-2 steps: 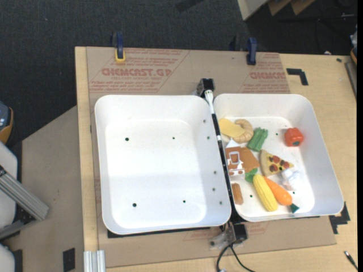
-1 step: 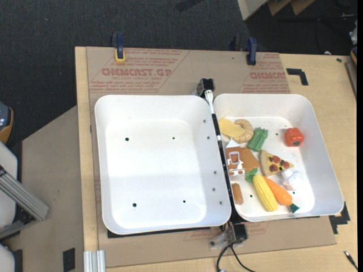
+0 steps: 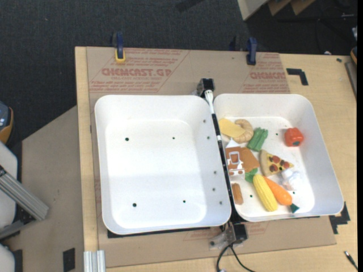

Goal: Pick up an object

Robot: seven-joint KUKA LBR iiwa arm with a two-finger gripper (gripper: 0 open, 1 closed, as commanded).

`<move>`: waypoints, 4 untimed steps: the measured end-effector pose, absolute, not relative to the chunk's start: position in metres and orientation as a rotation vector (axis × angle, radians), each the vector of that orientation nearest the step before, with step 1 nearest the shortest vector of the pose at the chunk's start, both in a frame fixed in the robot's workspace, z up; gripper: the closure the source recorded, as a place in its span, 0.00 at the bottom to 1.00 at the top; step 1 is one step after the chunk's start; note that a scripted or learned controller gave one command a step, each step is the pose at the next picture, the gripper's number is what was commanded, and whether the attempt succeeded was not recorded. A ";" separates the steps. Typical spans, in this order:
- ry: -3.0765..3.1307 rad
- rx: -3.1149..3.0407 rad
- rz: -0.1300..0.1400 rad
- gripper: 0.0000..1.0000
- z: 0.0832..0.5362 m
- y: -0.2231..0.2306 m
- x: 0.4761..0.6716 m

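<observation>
The right bin (image 3: pixel 309 109) holds several toy foods. A yellow piece (image 3: pixel 228 128) and a tan pretzel-like piece (image 3: pixel 245 130) lie at its upper left. Beside them is a green piece (image 3: pixel 258 139). A red pepper (image 3: pixel 293 136) sits toward the right. A brown and white block (image 3: pixel 240 159) lies at the left-middle, with a pizza slice (image 3: pixel 274 163) to its right. A yellow corn cob (image 3: pixel 264 192) and an orange carrot (image 3: pixel 278 191) lie near the front, and a small brown sausage (image 3: pixel 237 193) rests by the left wall.
The left bin (image 3: pixel 108 152) sits beside the right one on a brown board (image 3: pixel 85 95). Two blue clamps (image 3: pixel 118 41) (image 3: pixel 251 49) hold the board's far edge. A cable (image 3: pixel 229 254) runs off the front. A metal rail (image 3: pixel 22 194) lies at the left.
</observation>
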State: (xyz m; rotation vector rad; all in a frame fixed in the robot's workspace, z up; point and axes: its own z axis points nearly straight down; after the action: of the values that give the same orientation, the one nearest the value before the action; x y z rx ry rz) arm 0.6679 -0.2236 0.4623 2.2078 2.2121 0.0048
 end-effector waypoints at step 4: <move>2.212 2.218 0.004 1.00 0.479 -0.180 0.626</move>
State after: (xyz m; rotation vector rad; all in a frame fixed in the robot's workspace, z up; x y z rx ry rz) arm 0.6260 -0.1798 0.4790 2.2178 2.2117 0.0045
